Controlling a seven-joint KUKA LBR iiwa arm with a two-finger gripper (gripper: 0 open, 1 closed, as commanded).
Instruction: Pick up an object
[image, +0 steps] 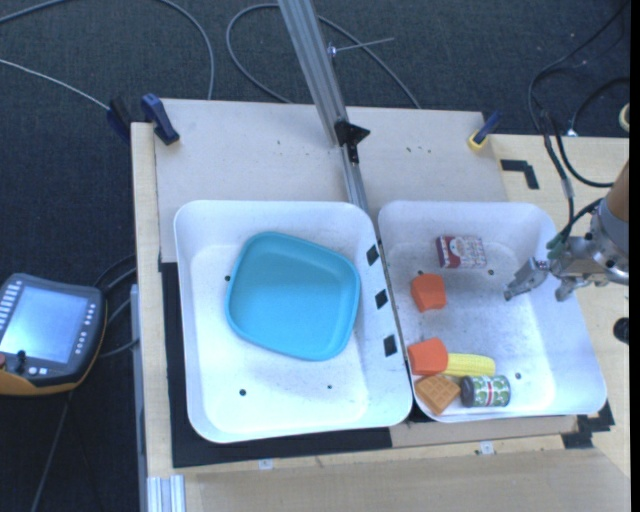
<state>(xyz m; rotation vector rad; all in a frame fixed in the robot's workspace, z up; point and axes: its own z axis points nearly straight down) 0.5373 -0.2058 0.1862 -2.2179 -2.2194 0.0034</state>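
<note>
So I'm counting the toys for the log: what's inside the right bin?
Six things lie in the right bin: a red-and-white carton, two orange blocks, a corn cob, a waffle-like piece and a can. The waffle's top edge is covered by the lower block.

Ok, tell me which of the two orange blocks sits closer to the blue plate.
The lower orange block, touching the corn cob, lies closer to the blue plate. The upper orange block sits alone, further right, below the red and white carton.

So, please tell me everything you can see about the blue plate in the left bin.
The blue plate is a rounded square, light turquoise, smooth like plastic, with a raised rim. It lies flat, right side up, slightly rotated, near the middle of the left bin, nothing on it. It touches only the bin's floor.
</note>
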